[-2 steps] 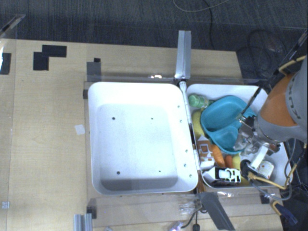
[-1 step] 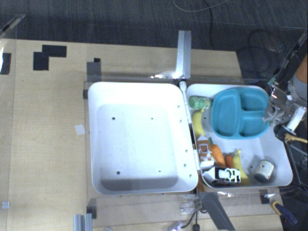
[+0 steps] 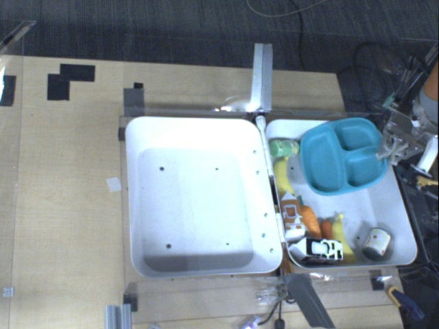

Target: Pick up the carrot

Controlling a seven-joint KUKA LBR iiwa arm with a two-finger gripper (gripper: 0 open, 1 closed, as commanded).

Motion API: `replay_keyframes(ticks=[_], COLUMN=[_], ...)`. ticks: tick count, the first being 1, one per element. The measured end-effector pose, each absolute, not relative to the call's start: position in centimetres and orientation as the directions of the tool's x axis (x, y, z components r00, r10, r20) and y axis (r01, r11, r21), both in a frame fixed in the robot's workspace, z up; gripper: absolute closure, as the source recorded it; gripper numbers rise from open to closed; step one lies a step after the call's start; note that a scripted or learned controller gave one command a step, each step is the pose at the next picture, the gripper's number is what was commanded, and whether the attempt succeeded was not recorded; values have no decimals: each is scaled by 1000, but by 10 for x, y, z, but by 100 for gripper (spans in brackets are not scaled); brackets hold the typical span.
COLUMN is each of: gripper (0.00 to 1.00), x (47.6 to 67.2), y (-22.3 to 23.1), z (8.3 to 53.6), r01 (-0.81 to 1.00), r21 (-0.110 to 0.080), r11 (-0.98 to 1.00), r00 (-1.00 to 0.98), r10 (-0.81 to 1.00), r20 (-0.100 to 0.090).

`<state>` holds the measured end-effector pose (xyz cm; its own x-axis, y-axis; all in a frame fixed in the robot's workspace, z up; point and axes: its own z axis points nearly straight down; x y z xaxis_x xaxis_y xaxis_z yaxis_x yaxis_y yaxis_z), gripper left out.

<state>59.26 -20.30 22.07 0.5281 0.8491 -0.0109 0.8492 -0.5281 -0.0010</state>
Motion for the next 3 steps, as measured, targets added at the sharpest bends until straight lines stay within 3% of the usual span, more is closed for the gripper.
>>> replay_keyframes(ticks=[1,2,3], gripper=[100,100,100], x=[585,598,666], y=[-198,-196,-203], z=[244,251,238], r01=[825,868,890], r21=[-3,-3,4], r11=[-565,-497,-455], r00=[565,497,456], r10=[825,868,890], r20=[-3,-3,-12])
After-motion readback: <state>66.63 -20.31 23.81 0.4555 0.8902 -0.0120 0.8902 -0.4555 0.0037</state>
